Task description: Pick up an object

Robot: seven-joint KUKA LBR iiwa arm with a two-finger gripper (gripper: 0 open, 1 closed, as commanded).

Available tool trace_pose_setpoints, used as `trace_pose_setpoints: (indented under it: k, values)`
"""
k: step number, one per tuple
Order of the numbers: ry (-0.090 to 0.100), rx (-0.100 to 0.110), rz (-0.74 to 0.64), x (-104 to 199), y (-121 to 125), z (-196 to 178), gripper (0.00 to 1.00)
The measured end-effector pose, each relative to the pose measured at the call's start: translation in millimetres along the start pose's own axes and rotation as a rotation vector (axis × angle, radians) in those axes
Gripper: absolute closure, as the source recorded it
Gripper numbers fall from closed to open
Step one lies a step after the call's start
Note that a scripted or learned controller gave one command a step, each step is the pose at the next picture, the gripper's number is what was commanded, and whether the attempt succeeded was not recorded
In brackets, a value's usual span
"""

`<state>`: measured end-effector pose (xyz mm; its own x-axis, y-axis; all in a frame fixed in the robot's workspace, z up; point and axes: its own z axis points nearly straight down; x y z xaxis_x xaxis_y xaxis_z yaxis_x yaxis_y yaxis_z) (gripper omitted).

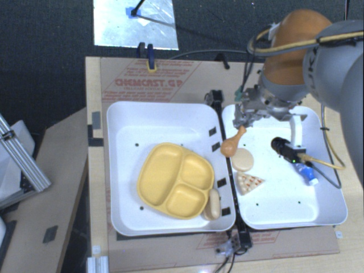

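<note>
Right bin (pixel 327 209): drumstick (pixel 232 144), cookie (pixel 243 160), pizza slice (pixel 249 182)

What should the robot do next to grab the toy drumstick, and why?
Probably lower the tool a little straight down. It sits right at the thin upper end of the drumstick, which lies in the right bin against the divider, its fat end beside the round cookie. Whether it grips the drumstick yet is unclear, so lifting now may fail.
</note>
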<state>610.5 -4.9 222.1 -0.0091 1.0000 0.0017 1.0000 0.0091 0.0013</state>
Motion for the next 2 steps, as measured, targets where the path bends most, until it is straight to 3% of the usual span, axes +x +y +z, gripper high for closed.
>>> trace_pose_setpoints:
  k: [1, 2]
  values:
    - [0.001, 0.0, -0.002, 61, -1, 0, 1.0]
    - [0.001, 0.001, 0.0, 103, -12, -1, 1.0]
